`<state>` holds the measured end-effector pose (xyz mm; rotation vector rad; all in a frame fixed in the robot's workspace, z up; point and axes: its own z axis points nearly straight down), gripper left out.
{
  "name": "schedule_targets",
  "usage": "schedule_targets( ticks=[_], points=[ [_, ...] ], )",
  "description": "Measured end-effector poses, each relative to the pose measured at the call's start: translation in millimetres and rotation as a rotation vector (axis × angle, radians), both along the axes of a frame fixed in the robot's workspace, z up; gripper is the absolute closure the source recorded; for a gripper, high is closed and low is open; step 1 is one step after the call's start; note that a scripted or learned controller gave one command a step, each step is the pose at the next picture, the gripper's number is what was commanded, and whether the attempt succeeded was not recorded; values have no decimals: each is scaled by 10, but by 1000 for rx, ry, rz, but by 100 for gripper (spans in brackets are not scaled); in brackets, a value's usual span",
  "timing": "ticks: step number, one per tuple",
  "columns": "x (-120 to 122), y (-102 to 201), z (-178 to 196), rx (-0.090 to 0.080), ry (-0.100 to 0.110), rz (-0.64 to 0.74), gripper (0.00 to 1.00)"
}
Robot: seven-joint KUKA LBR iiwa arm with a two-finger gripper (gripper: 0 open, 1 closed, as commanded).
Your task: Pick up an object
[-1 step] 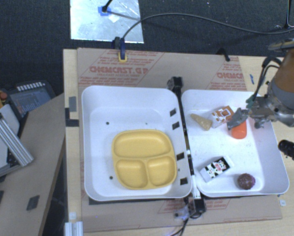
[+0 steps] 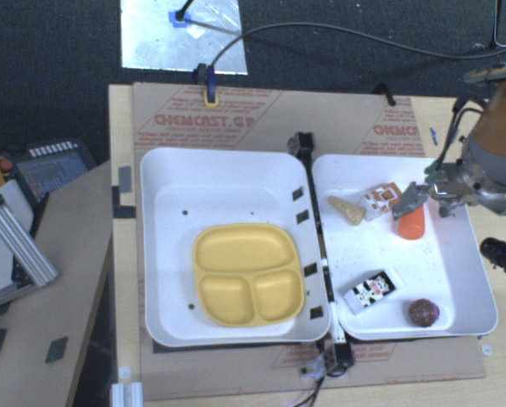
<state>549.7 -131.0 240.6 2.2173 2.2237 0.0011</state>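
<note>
White plastic, shallow and square, makes up two bins set side by side on the counter (image 2: 236, 108), which is covered with printed cardboard. The left bin (image 2: 164, 185) holds one yellow plastic tray with three compartments (image 2: 247, 273), lying near that bin's front edge. The right bin (image 2: 477, 312) holds five small things: one orange cylinder (image 2: 412, 224) near the back right, one printed orange-and-white packet (image 2: 381, 200) just left of it, one tan wedge-shaped piece (image 2: 346, 209) by the packet toward the bin's back left, one small black-and-white printed box (image 2: 369, 290) near the front left, and one dark brown-red ball (image 2: 423, 312) at the front right.

One grey robot arm with an orange band (image 2: 498, 142) reaches in over the right bin's right edge. Its hand (image 2: 418, 198) sits at the top of the orange cylinder, close to the packet. Whether its grip is apart or closed cannot be told from this angle, and nothing is visibly held.

Judged from this, the step in hand is the approach or the grasp itself, with the orange cylinder the likely target. Next the hand would need to settle squarely around the cylinder without catching the packet beside it, close firmly, and lift straight up.
</note>
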Motion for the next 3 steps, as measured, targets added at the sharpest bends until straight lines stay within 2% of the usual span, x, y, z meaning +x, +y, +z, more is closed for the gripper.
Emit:
schedule_targets(
  ticks=[2, 3],
  points=[
    [13, 44, -1240, 2, 4, -1, 0],
    [13, 50, -1579, 1, 3, -1, 0]
  ],
)
